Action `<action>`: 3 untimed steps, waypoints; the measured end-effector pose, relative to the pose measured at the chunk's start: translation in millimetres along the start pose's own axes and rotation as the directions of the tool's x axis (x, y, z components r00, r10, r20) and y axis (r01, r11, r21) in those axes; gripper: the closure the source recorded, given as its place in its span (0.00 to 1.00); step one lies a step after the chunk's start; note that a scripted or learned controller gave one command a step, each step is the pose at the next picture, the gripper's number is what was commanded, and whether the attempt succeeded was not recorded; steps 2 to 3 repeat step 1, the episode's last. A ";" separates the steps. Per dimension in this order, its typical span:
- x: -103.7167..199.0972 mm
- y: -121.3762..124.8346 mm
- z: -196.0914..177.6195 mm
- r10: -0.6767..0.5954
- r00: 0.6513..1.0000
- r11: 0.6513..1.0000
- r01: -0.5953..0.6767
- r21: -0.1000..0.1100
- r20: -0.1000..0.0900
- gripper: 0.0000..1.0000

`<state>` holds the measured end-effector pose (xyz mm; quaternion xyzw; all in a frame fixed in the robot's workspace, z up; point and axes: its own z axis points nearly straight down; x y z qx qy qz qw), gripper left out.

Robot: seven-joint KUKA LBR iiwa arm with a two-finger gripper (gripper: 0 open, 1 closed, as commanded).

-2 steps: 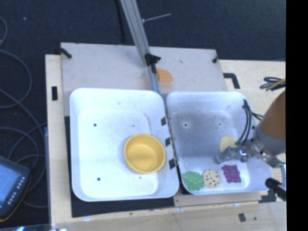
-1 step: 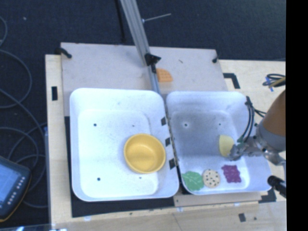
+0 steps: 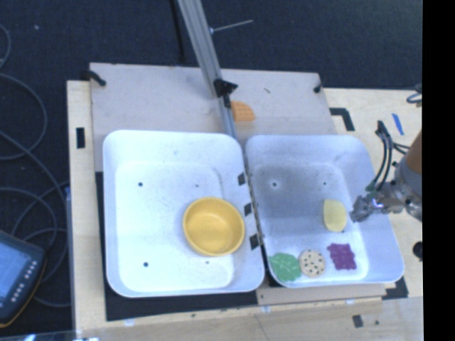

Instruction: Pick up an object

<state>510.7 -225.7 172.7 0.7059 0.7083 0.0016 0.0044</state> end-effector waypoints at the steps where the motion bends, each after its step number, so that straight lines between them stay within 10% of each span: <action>1: 3.6 -2.7 -47.0 -0.001 1.000 1.000 0.001 0.001 -0.001 1.00; 3: 3.6 -2.7 -47.0 -0.001 1.000 1.000 0.001 0.001 -0.001 1.00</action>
